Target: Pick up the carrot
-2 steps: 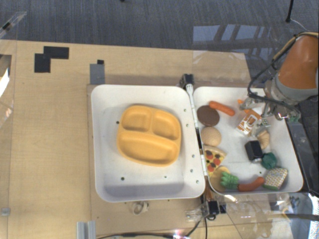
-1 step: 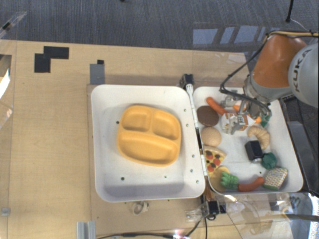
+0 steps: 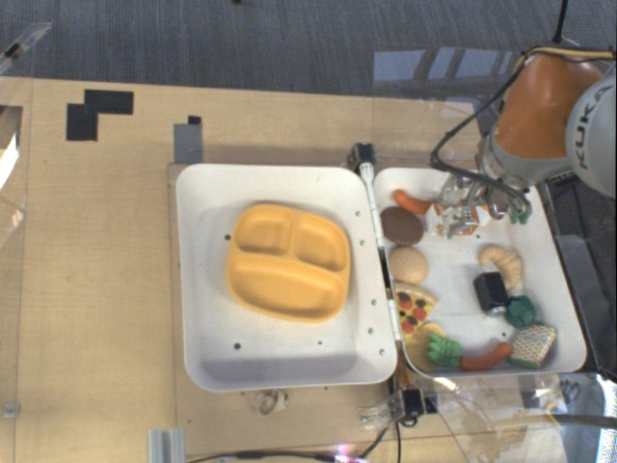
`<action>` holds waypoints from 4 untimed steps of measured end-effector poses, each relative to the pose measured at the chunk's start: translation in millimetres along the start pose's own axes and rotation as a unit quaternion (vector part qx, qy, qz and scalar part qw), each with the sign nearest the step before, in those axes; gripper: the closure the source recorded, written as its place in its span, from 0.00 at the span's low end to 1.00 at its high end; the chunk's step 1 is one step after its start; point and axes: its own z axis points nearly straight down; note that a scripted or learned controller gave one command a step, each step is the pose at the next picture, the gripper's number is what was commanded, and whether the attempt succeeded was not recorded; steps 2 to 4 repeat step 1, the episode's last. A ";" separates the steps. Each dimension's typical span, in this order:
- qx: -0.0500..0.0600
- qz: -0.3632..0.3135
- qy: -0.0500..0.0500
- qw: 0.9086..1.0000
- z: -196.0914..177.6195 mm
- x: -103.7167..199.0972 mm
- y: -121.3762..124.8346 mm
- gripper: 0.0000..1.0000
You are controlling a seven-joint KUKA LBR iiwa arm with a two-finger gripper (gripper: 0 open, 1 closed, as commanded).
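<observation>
Carrot [image 3: 413,202] lies in the right bin [image 3: 569,307] — far corner.
Gripper [image 3: 459,218] just beside it — whether its fingers are spread or closed, I cannot tell.

Two bins stand side by side on the bench [image 3: 106,287]. In the left bin [image 3: 198,258] lies a divided plate [image 3: 289,261]. In the right bin [image 3: 554,278], the carrot [image 3: 413,202] lies at the far left corner, a cookie [image 3: 402,226] just before it, and the gripper [image 3: 461,217] to their right.

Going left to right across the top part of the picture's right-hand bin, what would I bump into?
Brown round patty → small orange carrot → the robot's gripper, hanging over the bin's floor → the bin's right rim.
</observation>
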 end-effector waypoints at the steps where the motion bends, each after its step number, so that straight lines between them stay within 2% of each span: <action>1: -0.010 -0.101 0.014 0.995 16.0 -10.8 -58.7 1.00; 4: -0.010 -0.101 0.014 0.995 16.0 -10.8 -58.7 1.00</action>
